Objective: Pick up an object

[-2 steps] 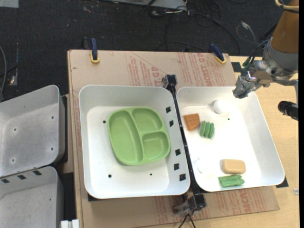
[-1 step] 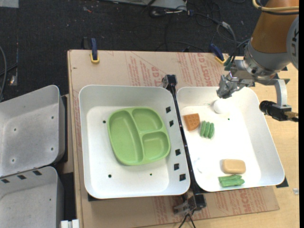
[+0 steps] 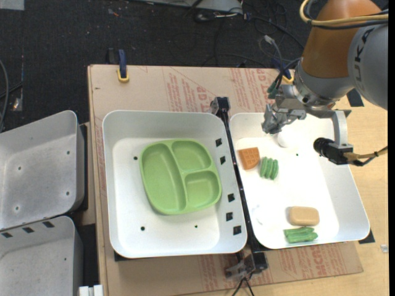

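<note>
The tool [image 3: 273,126] is seen poised; its grip cannot be told. Just below it, the ridged green plastic pod [image 3: 269,168] is laid near-upright, lengthwise toward it.

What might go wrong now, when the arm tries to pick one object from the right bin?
1. The gripper hangs near the bin's far wall, behind the orange waffle; it may close on nothing.
2. The waffle and the green beans lie close together, so reaching for one may push the other.
3. The tan block nearly touches a green piece.
</note>
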Robot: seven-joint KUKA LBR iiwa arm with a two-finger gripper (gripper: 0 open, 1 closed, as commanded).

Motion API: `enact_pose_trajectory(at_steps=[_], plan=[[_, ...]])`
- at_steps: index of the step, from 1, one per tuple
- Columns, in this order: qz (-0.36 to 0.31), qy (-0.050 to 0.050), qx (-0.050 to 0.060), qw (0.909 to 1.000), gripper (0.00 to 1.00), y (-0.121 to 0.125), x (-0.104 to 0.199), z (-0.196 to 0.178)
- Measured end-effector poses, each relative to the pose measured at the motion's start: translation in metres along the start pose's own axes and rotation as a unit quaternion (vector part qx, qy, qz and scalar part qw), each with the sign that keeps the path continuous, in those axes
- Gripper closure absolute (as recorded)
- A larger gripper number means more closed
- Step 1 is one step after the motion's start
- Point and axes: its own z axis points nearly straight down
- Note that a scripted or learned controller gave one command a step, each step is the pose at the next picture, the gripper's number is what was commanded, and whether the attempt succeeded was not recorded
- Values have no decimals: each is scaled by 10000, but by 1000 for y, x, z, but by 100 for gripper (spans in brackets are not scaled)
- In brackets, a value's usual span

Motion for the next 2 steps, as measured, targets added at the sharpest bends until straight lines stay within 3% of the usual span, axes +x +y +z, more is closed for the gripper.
enact_pose_trajectory(at_steps=[2], plan=[[-3, 2, 8, 10000, 100, -24, 98, 20]])
